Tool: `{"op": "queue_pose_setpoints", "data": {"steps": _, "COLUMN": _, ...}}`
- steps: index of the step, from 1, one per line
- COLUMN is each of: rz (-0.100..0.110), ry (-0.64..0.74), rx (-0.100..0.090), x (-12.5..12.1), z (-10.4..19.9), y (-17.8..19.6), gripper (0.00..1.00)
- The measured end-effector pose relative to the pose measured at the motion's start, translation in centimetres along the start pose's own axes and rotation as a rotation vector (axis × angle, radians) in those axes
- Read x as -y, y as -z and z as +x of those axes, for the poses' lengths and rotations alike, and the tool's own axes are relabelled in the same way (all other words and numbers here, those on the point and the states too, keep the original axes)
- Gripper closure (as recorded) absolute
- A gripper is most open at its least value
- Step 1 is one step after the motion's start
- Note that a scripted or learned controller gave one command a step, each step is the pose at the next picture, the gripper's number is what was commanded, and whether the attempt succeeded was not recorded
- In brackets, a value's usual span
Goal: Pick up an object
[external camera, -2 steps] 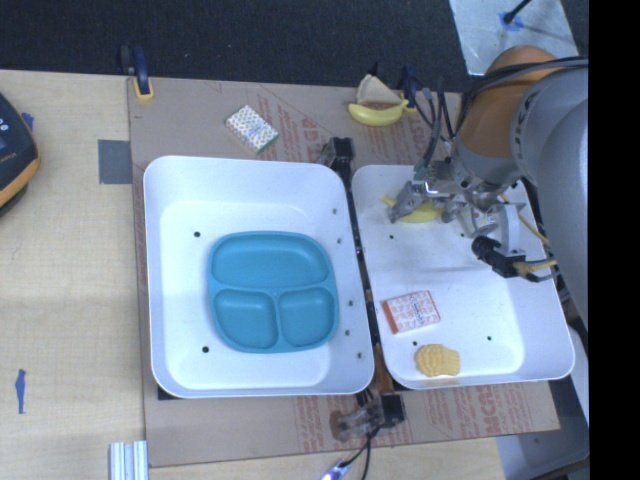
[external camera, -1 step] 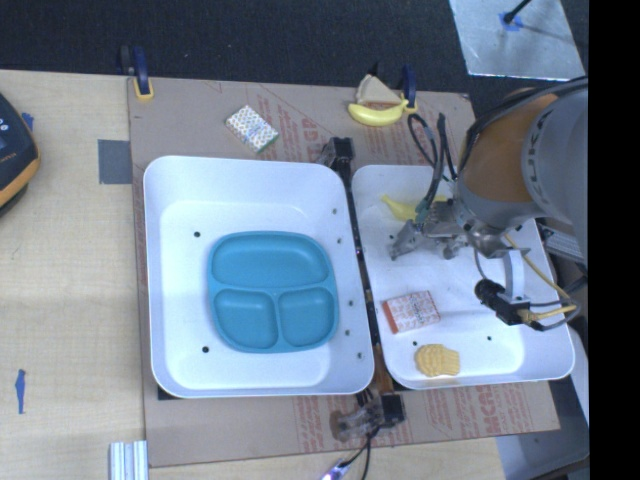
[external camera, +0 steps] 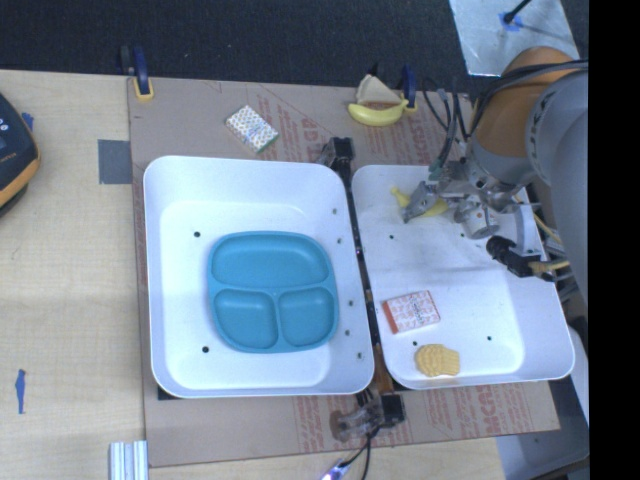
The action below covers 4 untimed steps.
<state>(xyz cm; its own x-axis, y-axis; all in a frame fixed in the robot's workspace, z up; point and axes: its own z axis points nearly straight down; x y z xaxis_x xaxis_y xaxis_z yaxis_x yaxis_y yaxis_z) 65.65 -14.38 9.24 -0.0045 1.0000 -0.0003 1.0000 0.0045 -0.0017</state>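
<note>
The gripper (external camera: 420, 204) is low over the far left corner of the right bin (external camera: 520, 353), tilted, with a small yellow object (external camera: 402, 197) at its fingertips. Whether the fingers are apart or clamped on that piece cannot be told at this size.

From the left: a dark device with an orange edge (external camera: 14, 153) sits at the bench's margin. A small patterned packet (external camera: 251, 127) lies on the brown mat beyond the bins. The left bin (external camera: 175, 363) holds a blue divided tray (external camera: 272, 290), flat in the middle. A banana (external camera: 376, 112) rests outside, beyond the gap between the bins. In the right bin, a red-printed card (external camera: 411, 311) and a bumpy yellow piece (external camera: 437, 360) lie near the front, well apart from the gripper, probably spare picking targets. The arm (external camera: 535, 118) enters from the right, bent down, which suggests a grasp attempt at that corner.
</note>
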Motion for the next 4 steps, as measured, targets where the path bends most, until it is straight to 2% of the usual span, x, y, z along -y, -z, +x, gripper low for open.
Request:
{"op": "queue_pose_setpoints", "data": {"steps": 1, "rz": 0.003, "ry": 0.0, "rx": 0.0, "x": 7.8, "z": 3.9, "y": -0.1, "gripper": 0.0}}
{"op": "queue_pose_setpoints", "data": {"steps": 2, "rz": 0.0, "ry": 0.0, "rx": 0.0, "x": 0.0, "z": 1.4, "y": 0.0, "gripper": 0.0}}
{"op": "queue_pose_setpoints", "data": {"steps": 3, "rz": 0.003, "ry": -0.001, "rx": 0.0, "x": 6.2, "z": 3.4, "y": -0.1, "gripper": 0.0}}
{"op": "queue_pose_setpoints", "data": {"steps": 4, "rz": 0.0, "ry": 0.001, "rx": 0.0, "x": 0.0, "z": 1.7, "y": 0.0, "gripper": 0.0}}
